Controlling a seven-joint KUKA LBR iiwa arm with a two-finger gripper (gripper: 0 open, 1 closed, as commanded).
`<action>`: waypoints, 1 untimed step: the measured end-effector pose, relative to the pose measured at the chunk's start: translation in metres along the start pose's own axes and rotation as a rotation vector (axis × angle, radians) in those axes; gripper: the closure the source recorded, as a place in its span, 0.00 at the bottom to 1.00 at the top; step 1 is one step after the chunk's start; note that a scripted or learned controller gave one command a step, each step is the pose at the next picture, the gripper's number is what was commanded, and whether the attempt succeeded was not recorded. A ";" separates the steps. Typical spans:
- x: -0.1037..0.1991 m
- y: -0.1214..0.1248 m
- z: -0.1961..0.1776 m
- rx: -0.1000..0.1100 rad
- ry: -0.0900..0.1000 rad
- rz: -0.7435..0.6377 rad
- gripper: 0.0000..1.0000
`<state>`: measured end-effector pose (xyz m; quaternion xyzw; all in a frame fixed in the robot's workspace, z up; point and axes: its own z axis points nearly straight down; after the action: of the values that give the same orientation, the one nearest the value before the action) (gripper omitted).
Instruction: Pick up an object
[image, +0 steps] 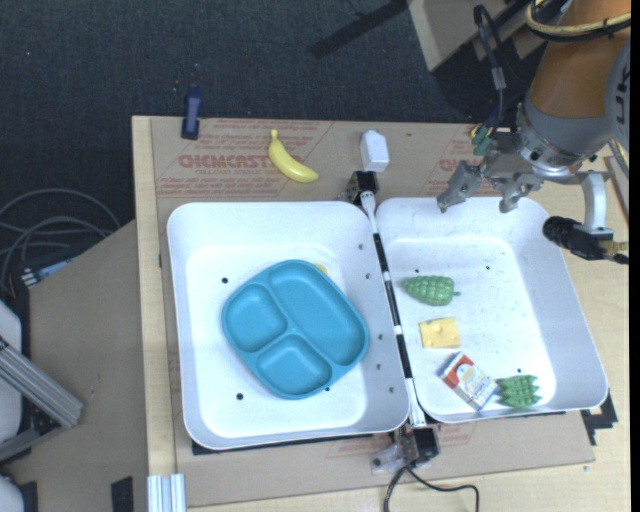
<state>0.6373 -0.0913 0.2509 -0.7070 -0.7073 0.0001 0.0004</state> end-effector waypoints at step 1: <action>0.014 -0.054 0.067 0.000 0.000 0.001 0.00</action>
<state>0.5830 -0.0770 0.1841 -0.7074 -0.7068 0.0003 0.0003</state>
